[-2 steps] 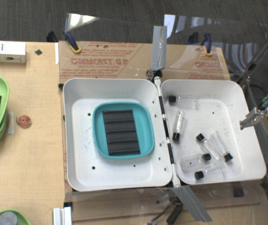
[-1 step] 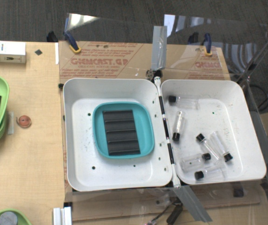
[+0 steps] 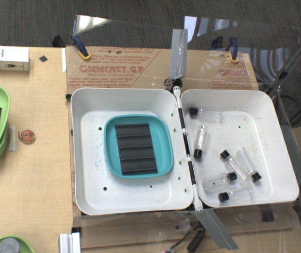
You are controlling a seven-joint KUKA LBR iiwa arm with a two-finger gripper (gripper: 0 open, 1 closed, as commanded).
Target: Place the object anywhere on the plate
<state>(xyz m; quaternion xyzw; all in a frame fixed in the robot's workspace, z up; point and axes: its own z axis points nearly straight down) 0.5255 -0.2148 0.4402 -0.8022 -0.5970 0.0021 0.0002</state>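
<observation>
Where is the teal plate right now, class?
The teal plate lies in the middle of the left white bin, holding a black ribbed insert; the clear vials sit in the neighbouring right bin.

Glossy teal plastic plate (image 3: 138,146) holds a matt black ribbed insert (image 3: 136,148); clear plastic vials (image 3: 200,140) lie in smooth white bin (image 3: 277,141).

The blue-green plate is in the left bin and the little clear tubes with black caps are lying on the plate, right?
Not quite. The camera view shows the teal plate in the left bin, but the clear tubes lie in the right bin, not on the plate.
</observation>
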